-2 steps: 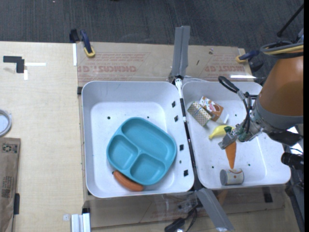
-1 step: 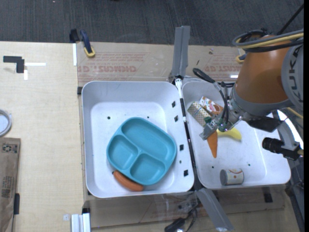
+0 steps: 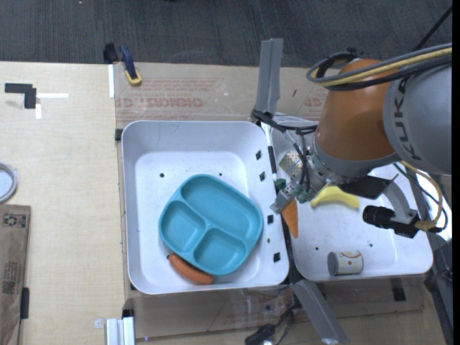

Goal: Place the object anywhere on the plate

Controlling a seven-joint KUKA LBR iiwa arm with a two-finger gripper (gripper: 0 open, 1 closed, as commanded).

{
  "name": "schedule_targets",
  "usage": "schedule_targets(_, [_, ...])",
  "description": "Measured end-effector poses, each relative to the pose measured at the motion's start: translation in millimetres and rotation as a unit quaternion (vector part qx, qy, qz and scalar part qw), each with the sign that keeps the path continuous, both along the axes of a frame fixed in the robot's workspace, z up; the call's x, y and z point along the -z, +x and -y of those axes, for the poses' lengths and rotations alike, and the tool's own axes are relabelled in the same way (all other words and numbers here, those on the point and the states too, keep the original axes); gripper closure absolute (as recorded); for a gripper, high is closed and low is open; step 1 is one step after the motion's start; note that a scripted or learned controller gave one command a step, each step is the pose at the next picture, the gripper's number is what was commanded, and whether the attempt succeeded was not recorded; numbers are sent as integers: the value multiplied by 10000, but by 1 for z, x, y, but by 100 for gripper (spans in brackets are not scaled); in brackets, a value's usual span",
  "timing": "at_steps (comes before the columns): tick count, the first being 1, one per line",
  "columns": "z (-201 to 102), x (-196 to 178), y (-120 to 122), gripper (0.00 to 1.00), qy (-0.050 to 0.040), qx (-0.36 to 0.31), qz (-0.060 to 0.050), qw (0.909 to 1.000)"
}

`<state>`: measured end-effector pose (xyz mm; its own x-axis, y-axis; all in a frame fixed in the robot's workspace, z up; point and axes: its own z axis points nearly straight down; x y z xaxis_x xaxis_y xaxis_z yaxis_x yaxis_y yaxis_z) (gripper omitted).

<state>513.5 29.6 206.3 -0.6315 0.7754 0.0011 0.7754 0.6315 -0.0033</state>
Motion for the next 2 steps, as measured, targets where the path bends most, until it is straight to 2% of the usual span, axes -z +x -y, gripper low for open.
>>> schedule_targets(1, [-54, -13, -6, 100, -1, 137, 15, 9999])
schedule_targets(2, [-54, -13, -6, 0, -1, 137, 15, 9999])
